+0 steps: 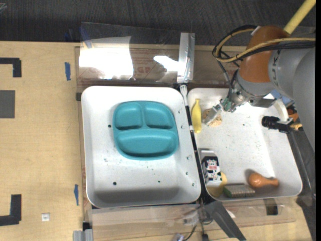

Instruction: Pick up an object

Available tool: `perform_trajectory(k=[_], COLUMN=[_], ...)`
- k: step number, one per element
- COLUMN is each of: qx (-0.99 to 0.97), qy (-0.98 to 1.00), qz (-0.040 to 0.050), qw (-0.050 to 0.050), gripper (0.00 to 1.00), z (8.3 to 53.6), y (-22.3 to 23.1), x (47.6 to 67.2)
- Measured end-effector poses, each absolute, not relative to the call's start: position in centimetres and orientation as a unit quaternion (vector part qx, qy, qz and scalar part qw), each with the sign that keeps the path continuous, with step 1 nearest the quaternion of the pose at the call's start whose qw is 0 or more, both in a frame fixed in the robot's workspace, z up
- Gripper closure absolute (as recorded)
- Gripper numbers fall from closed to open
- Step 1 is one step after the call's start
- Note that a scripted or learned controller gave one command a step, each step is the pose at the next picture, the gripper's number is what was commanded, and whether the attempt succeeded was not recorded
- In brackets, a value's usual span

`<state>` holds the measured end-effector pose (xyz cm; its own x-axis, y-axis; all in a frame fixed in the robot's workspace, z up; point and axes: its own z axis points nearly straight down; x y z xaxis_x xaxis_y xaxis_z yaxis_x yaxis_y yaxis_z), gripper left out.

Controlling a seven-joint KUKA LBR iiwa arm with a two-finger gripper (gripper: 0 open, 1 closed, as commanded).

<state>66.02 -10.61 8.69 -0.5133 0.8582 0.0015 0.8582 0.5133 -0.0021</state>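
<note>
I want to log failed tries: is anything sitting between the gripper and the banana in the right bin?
Nothing visible blocks it. The gripper hovers just right of the banana, with bare right bin floor around them.

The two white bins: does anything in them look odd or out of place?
Slightly. In the right bin, the banana and the small carton lie jammed along the left wall. The teal divided plate sits alone, slightly askew, in the left bin.
</note>
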Motion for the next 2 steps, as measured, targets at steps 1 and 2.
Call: perform_trajectory(k=[1, 2], qx=[-0.492, -0.572], qy=[-0.871, -0.82], qz=[-0.0013, -0.0026], qw=[-0.005, -0.004], gripper=[1.0, 1.0], z=[10.0, 18.9], y=[-10.5, -4.8], x=[66.3, 66.9])
